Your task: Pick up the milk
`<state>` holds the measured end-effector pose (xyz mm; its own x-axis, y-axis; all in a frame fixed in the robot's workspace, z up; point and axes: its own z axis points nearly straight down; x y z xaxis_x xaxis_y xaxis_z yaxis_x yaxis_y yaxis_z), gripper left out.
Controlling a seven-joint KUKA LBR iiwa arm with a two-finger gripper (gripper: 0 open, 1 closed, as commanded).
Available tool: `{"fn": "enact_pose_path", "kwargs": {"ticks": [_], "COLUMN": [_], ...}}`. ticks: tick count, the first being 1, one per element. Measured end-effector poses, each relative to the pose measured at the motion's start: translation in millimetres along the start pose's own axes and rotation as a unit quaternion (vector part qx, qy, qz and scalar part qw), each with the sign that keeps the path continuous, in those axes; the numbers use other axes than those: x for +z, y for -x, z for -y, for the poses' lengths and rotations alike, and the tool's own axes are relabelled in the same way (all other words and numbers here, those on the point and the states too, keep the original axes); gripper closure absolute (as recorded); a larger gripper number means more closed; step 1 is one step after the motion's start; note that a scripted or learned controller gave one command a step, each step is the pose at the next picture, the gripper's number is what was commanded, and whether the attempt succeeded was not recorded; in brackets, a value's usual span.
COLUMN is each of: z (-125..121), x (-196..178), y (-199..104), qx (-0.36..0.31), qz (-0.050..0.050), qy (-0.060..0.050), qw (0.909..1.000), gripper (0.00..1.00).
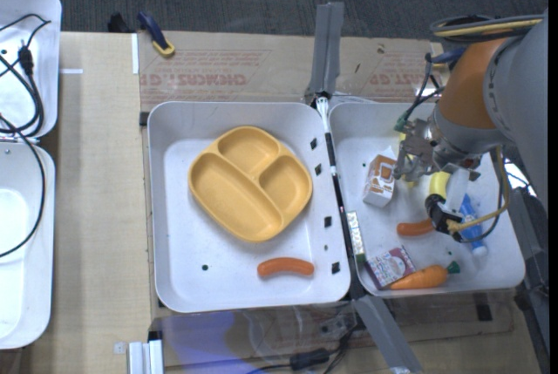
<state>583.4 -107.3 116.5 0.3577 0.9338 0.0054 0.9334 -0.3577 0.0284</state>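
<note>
Milk, a small white carton with orange print, lay tilted on the floor of the right bin, in its left half, just left of the claw. The claw hung low over the bin beside the carton's right edge; whether it touched the carton could not be told, and whether it was released or clenched could not be told either, since the wrist hid its tips. Above it rose the grey arm with its orange band, reaching in from the right, with cables looping down along its near side.

Just right of the claw sat a yellow item, partly hidden by the wrist, and near it, further right, a blue object. An orange sausage lay nearer, below the claw. At the near edge of the same bin a small printed box lay flat, with a carrot touching its right side.

In the left bin a yellow divided plate sat around the middle, and a second sausage lay nearer, apart from the plate. Both bins rested on the bench, and a blue and yellow clamp lay at the far left of the bench.
</note>
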Motion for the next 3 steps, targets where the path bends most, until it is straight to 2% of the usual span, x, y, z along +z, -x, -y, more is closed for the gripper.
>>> {"fn": "enact_pose_path", "kwargs": {"ticks": [1,2,3], "z": [69.5,141.5,153.2], "x": [-73.6,-126.5,-116.6], "y": [-63.8,-89.0,-119.5], "qx": [0.195,0.143,0.08], "qz": [0.008,0.008,0.007], "qy": [-0.016,-0.017,-0.018], "qw": [0.9805,0.9895,0.9966], "gripper": [1.0,1.0,1.0]}}
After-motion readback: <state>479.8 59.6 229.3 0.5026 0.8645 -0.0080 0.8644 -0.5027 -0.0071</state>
